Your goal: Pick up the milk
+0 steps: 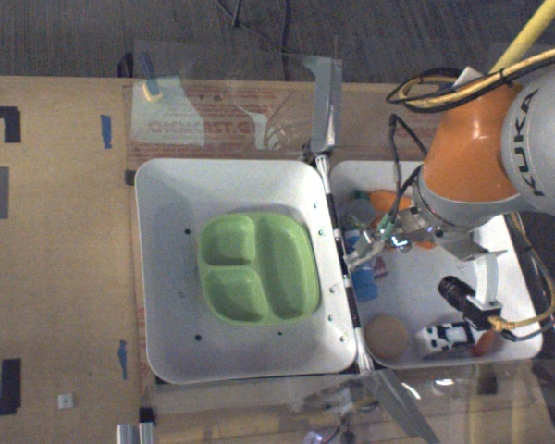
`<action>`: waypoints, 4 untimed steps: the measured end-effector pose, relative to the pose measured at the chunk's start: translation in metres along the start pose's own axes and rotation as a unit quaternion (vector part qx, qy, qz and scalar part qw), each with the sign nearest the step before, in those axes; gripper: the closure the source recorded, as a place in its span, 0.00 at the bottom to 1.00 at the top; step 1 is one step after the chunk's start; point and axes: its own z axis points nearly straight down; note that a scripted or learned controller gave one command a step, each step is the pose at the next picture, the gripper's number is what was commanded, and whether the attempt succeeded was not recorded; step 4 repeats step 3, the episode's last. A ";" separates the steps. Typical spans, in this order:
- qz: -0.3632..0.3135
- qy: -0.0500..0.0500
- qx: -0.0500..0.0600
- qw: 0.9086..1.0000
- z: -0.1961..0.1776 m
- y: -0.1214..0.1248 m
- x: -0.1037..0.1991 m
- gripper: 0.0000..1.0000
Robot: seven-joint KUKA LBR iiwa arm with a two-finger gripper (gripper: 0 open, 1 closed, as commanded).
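The grey arm with its orange band reaches in from the right and hangs over the right-hand shallow white bin, its wrist tilted down toward the bin's left wall, where several small things crowd together. The claw sits low among them, but the wrist and cables blur its tip, so whether it is released or clenched I cannot tell. Below it stands a small blue-and-white carton-like object, close against the divider; this looks the likeliest candidate for the milk, though its label is too small to read. An orange piece lies behind the claw. Near the front wall rest a round brown ball-like item and a black-and-white toy, well apart from the claw. The left white bin holds a green three-compartment plastic tray, probably the place for sorted goods. The tan table carries both bins.
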 end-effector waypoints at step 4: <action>-0.014 0.000 0.000 1.000 0.056 -0.088 -0.112 0.00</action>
